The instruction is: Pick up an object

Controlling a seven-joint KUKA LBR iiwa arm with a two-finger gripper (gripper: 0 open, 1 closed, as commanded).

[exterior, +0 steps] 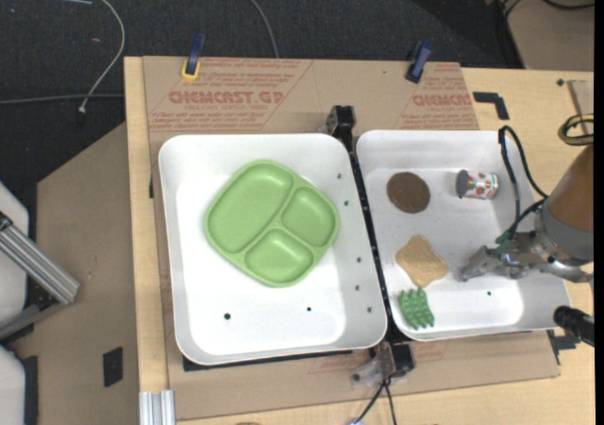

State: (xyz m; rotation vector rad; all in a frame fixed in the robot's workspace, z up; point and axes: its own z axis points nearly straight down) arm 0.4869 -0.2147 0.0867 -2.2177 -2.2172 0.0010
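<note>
Red lettering was printed on the cardboard sheet point(283, 93) under the bins; "CHEMCAST GP" could be read at its left half, and a partly covered repeat of it at the right. Two blue clamps point(194, 53) were seen fixed at the sheet's far edge. The label on the small can point(478, 184), red and white, was too small to be read.

In the left bin point(189, 300) a green divided plate point(272, 222) was seen lying flat, turned at an angle. In the right bin point(538, 305) the can lay on its side near the far wall, with a brown round disc point(409, 192) just left of it. A tan toast-like piece point(421, 261) lay near the bin's left wall, and a green spiky item point(415, 308) just in front of it, close to the near rim.

The gripper point(477, 267) was seen low over the right bin's floor, pointing left, near the tan piece but apart from it. Its fingers appeared close together with nothing between them, though this was hard to make out. The arm point(576, 215) was cut off by the right edge.
</note>
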